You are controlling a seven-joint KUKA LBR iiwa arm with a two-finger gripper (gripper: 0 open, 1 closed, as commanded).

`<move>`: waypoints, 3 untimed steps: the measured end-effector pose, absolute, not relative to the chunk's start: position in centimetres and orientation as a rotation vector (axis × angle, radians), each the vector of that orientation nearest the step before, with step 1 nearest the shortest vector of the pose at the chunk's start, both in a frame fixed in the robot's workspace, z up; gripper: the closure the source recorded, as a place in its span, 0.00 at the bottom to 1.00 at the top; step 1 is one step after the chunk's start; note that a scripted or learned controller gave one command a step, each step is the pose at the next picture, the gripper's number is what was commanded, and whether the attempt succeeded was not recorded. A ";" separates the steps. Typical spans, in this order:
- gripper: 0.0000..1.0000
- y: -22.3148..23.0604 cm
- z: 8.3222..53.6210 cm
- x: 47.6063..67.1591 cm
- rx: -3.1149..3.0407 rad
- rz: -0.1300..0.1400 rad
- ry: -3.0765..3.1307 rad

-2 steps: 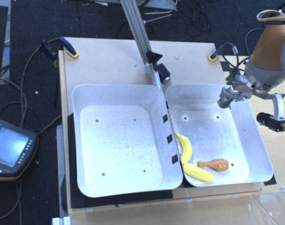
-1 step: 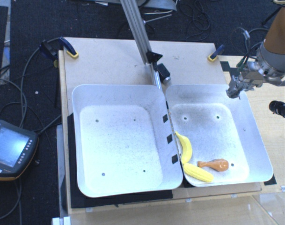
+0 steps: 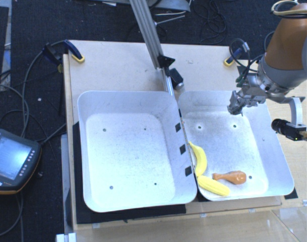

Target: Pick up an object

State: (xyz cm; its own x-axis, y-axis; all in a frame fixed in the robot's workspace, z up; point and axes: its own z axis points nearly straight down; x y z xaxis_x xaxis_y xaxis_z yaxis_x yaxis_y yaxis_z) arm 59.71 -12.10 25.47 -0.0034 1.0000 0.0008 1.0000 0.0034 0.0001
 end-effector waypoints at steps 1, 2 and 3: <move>1.00 -7.9 25.5 58.0 -2.217 -0.001 -2.225; 1.00 -3.4 25.9 56.8 -2.216 -0.001 -2.226; 1.00 2.5 25.8 55.7 -2.215 -0.001 -2.226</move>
